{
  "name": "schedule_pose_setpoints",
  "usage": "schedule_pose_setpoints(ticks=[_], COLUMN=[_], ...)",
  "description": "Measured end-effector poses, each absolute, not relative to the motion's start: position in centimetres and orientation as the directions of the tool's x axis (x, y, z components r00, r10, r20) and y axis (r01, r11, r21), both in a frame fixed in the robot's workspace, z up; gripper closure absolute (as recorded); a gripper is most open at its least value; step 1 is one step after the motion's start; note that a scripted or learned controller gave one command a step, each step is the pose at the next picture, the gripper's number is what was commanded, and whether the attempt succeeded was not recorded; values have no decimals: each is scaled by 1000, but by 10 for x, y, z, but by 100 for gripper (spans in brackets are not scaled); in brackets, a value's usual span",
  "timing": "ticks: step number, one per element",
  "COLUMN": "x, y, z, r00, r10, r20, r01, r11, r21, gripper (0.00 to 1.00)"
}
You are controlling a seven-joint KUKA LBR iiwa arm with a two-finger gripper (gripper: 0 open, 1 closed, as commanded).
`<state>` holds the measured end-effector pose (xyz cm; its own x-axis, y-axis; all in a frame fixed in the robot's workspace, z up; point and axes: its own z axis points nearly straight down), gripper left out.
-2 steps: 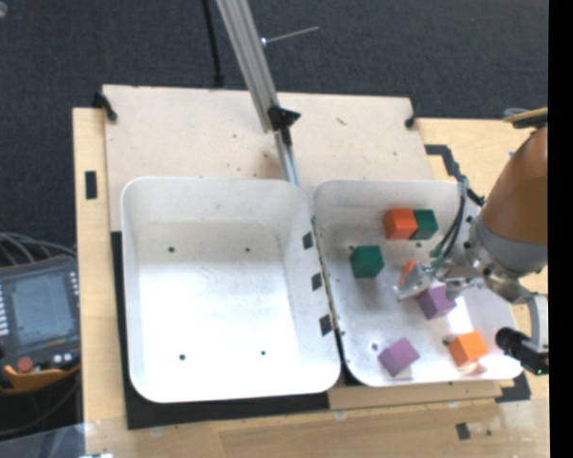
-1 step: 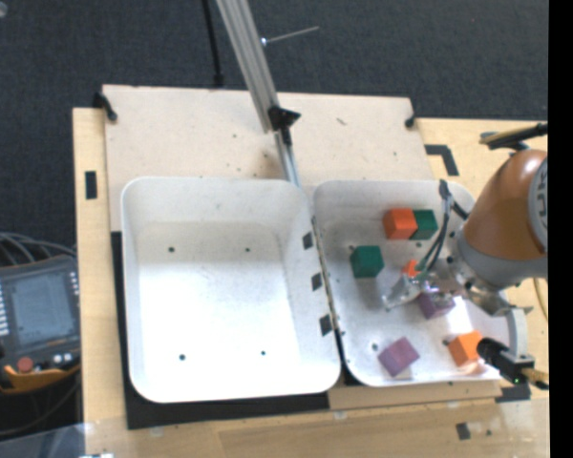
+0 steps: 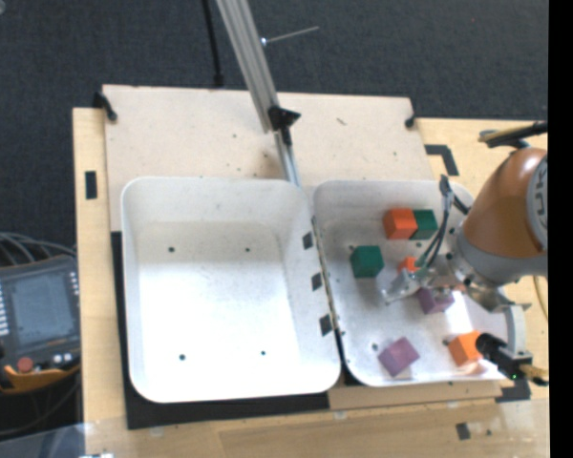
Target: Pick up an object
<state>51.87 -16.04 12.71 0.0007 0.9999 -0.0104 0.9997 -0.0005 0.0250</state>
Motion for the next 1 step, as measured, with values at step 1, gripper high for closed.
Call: schedule_pose_setpoints(ticks=[1], x=[520], y=[-161], z=[136], r00=[8], r10=[1000], r20=[-10], r01=[1000], r11=[-8], r21=[29], gripper=[100])
